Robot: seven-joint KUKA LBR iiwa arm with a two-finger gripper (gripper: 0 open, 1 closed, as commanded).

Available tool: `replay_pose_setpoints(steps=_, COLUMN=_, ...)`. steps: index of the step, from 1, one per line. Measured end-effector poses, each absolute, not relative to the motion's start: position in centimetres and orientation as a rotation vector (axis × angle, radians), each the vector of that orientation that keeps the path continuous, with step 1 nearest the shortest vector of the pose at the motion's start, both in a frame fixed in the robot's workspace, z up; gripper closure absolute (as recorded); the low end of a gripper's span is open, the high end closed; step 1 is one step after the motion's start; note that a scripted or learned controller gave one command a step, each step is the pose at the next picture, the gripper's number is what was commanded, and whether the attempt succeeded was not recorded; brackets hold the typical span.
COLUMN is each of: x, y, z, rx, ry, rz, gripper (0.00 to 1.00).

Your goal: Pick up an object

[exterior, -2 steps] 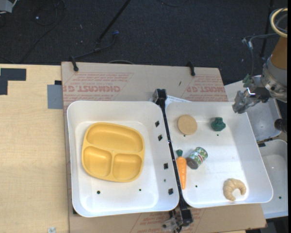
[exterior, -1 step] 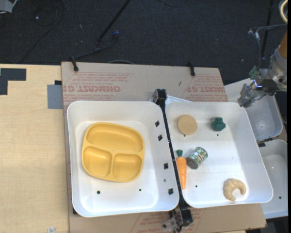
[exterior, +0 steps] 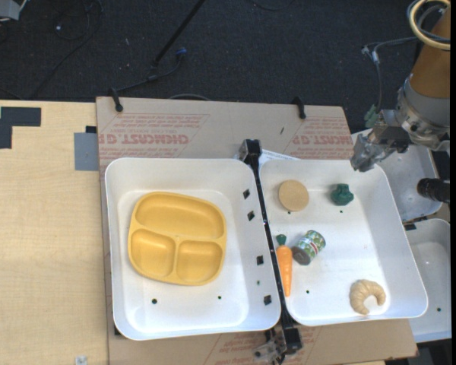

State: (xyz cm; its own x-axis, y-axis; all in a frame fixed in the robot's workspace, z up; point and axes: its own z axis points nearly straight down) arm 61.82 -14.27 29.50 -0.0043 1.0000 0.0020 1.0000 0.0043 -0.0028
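The right bin (exterior: 395, 226) holds a tan round disc (exterior: 293, 195), a small green toy (exterior: 342, 195), a green-labelled can (exterior: 309, 246) lying on its side, an orange carrot (exterior: 285, 269) along the left wall, and a beige croissant (exterior: 366, 296) near the front right corner. My gripper (exterior: 365, 158) hangs over the bin's far right corner, above and to the right of the green toy, with nothing seen in it. The arm rises behind it at the upper right.
The left bin (exterior: 121, 204) holds a yellow divided plate (exterior: 178, 237). A black divider (exterior: 262, 234) runs between the two bins. Cardboard lies under the bins, a wooden bench top is on the left, and dark floor with cables is behind.
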Motion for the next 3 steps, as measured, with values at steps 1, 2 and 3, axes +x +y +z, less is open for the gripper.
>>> replay_pose_setpoints(steps=1, x=60.5, y=-8.3, z=28.4, rx=-2.213, ry=-2.223, rz=0.003, gripper=1.0)
replay_pose_setpoints(steps=2, x=60.0, y=-3.5, z=26.2, rx=-2.213, ry=-2.222, rz=0.005, gripper=1.0)
replay_pose_setpoints(steps=3, x=58.7, y=1.1, z=25.8, rx=-2.213, ry=-2.223, rz=0.005, gripper=1.0)
